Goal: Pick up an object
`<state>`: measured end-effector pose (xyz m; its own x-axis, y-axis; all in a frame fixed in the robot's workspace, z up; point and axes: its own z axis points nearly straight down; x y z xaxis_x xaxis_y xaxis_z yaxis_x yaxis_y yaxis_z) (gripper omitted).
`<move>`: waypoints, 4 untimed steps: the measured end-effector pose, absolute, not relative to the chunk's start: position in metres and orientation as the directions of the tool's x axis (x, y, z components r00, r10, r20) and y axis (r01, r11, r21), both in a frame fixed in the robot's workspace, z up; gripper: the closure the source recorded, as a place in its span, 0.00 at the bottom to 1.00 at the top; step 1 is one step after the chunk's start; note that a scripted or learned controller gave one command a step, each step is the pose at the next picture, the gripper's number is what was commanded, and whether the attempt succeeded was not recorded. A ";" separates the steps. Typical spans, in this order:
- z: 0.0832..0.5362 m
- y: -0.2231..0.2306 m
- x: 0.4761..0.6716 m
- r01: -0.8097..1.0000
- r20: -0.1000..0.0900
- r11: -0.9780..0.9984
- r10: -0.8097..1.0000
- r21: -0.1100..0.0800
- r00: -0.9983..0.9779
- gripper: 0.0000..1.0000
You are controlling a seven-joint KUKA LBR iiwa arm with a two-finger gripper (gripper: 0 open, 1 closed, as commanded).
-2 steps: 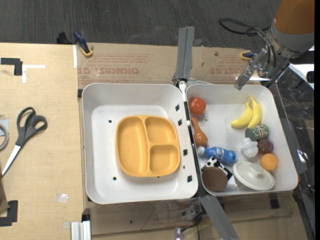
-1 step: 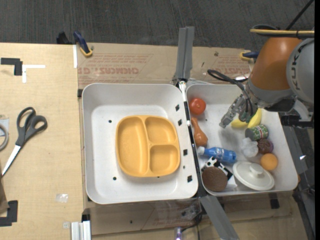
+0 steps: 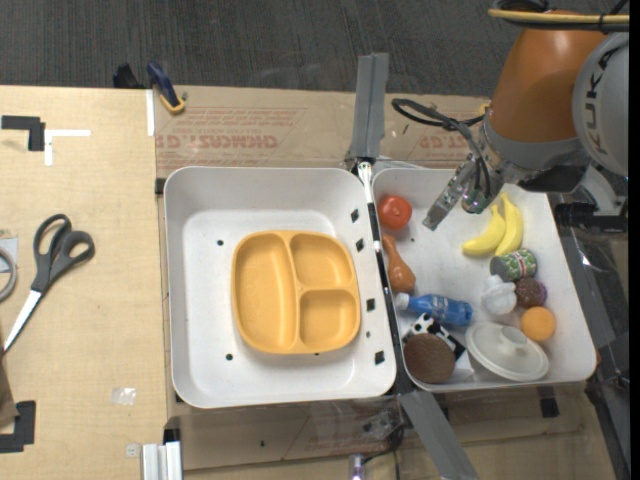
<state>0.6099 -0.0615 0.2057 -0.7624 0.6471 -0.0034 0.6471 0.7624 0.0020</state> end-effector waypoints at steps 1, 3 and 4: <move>0.271 -0.098 0.643 0.611 -0.004 0.792 0.611 0.001 -0.792 1.00; 0.226 -0.048 0.611 0.799 -0.003 0.601 0.799 0.001 -0.601 1.00; 0.291 -0.128 0.561 0.748 -0.004 0.663 0.748 0.001 -0.663 1.00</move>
